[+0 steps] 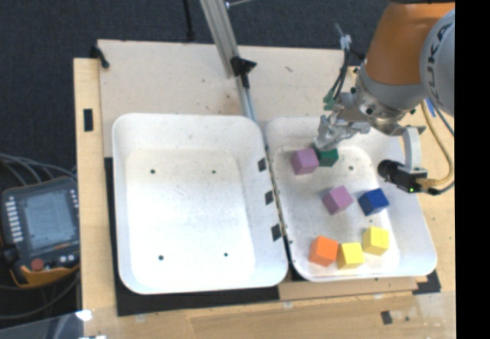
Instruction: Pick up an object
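Starting at the far left, a handheld pendant with a grey screen sits off the tabletop on dark carpet, its cables partly cut by the frame edge. The tabletop is pale wood board, and on it the left bin is a shallow, rounded-corner white tray with a matte, slightly speckled floor and a few small dark holes. A ribbed metal post slants down to the seam between the bins. In the right bin lie small blocks with a foam-like look: a purple cube touching a green cube, a second purple cube, a blue cube, and along the front an orange cube, a yellow cube and another yellow cube. The gripper hangs just above the green cube, right at the purple one's upper right corner; its tips blur into the metal wrist, so I cannot tell how it is set. The green cube is half hidden beneath it. The arm, smooth orange and grey, is cropped at the right.
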{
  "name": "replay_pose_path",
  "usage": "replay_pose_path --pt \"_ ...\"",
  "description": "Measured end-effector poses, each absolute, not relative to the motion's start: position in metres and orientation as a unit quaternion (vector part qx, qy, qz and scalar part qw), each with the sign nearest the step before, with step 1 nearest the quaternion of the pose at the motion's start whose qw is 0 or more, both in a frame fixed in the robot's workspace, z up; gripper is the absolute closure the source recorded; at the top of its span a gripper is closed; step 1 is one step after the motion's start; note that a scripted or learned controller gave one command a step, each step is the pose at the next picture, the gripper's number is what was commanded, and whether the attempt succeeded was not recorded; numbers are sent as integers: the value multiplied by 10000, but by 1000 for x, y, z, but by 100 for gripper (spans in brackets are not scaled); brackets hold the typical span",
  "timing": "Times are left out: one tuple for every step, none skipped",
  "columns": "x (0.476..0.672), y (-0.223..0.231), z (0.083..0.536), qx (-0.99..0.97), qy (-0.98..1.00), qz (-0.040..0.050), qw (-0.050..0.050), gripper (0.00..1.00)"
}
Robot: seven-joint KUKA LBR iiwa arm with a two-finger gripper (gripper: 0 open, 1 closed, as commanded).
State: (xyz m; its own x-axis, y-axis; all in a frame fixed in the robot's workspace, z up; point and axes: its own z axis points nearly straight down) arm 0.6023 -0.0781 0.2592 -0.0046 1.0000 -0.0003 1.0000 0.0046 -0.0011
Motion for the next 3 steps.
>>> replay_pose_path --pt "577 -39 246 -7053 -7089 5 6 100" --pt "553 9 255 -7044 -7098 -8 8 100" --pt "533 64 257 -7040 -7102 -7 10 100"
